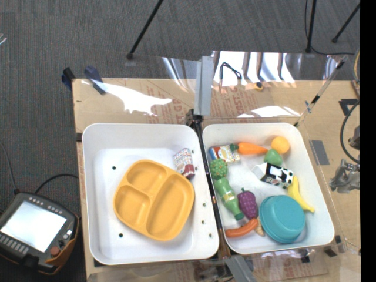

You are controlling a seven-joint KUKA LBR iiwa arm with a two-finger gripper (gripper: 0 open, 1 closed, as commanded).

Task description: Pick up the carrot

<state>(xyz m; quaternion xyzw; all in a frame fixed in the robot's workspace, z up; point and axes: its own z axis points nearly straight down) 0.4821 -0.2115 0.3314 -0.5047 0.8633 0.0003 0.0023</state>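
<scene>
Dark grey carpet floor point(70, 28), black stand legs point(148, 22), cardboard-covered bench point(135, 101) with window glare

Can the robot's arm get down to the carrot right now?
Probably yes. The carrot lies in the open near the back of the right bin, with nothing on top. The little can touches its leafy end, and the orange sits close, so it's a bit snug.

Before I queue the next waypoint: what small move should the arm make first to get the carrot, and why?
Probably bring the gripper from the bench's right edge over the right bin, toward its far side. The carrot lies there untouched, between a small carton and an orange fruit, so the approach looks tight.
</scene>
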